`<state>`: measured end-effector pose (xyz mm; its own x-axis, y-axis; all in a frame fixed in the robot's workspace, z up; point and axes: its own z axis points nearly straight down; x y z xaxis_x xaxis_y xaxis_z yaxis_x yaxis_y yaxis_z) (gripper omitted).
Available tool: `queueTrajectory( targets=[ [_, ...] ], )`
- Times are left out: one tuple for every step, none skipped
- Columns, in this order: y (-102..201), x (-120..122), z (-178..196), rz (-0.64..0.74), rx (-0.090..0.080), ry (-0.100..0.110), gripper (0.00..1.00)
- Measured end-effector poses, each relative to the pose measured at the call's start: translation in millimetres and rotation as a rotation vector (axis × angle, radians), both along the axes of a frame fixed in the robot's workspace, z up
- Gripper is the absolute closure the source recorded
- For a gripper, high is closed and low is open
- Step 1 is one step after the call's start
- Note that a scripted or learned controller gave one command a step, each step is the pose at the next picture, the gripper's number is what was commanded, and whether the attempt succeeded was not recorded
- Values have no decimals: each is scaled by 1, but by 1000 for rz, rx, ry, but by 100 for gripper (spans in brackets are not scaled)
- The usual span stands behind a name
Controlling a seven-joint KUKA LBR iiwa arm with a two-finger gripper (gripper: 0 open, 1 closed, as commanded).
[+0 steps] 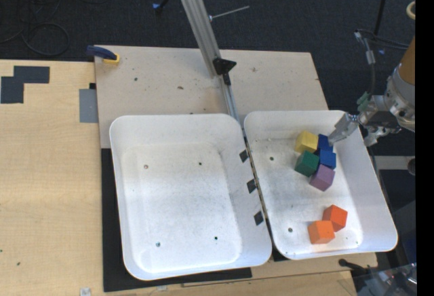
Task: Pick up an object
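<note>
Six blocks lie in my right bin [380, 220]: yellow block [306, 141], blue block [326, 152], green block [306, 164] and purple block [322, 177] packed touching, so entry from above looks safest; two orange blocks [328, 225] sit apart toward five o'clock. My fingers [347, 126] hover at the bin's one o'clock rim, holding nothing; I cannot tell if they are apart.

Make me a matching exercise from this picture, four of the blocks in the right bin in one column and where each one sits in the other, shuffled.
Blocks:
1. yellow block
2. purple block
3. green block
4. orange block

Places:
A. nearest the front rim of the right bin
B. top of the cluster, farthest back
C. right below the yellow one
D. bottom right of the cluster, under the blue block

Pairs: 1-B, 2-D, 3-C, 4-A
</note>
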<state>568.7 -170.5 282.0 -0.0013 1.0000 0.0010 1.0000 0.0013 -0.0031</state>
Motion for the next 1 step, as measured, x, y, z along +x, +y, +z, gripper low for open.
queueTrajectory(
  targets=[
    [0, 0, 0, -1, 0, 0, 0]
  ],
)
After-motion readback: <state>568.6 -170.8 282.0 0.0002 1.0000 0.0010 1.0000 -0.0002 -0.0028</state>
